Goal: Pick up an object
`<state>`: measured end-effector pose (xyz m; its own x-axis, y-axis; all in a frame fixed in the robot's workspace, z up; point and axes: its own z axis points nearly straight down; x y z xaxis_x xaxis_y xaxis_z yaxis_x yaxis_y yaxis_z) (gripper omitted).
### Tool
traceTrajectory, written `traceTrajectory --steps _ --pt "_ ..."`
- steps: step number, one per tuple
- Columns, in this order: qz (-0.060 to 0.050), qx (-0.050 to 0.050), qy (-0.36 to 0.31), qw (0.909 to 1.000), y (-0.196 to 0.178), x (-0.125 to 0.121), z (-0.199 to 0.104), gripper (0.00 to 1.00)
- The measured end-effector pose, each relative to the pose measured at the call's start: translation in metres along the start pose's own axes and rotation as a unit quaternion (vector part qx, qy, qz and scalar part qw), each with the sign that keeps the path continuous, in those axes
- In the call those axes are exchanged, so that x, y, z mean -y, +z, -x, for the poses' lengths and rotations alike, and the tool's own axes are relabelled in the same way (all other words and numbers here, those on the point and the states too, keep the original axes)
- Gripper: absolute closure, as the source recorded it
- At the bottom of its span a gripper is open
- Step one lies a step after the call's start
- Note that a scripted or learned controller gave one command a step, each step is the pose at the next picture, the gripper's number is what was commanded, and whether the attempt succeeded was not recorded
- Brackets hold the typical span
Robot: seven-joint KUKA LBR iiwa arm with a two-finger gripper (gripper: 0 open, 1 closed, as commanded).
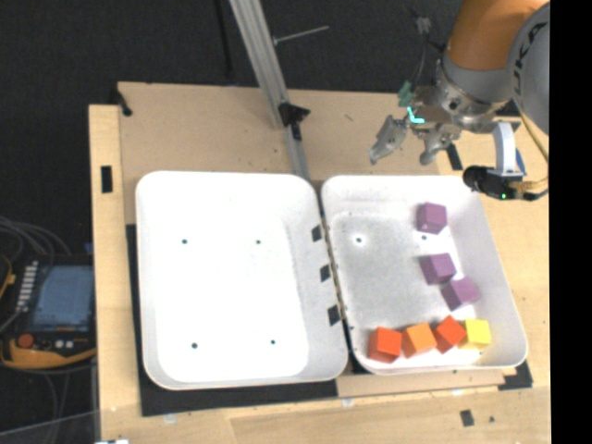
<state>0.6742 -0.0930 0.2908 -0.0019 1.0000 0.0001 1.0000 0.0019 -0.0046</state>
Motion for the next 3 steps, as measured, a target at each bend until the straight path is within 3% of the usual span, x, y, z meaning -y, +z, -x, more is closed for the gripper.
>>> traceTrajectory --steps 1,3 --pt "0.003 0.001 -0.001 1.0 -0.003 -0.001 0.001 0.0" --pt "0.0 0.001 0.002 1.0 0.105 0.001 -0.001 0.0"
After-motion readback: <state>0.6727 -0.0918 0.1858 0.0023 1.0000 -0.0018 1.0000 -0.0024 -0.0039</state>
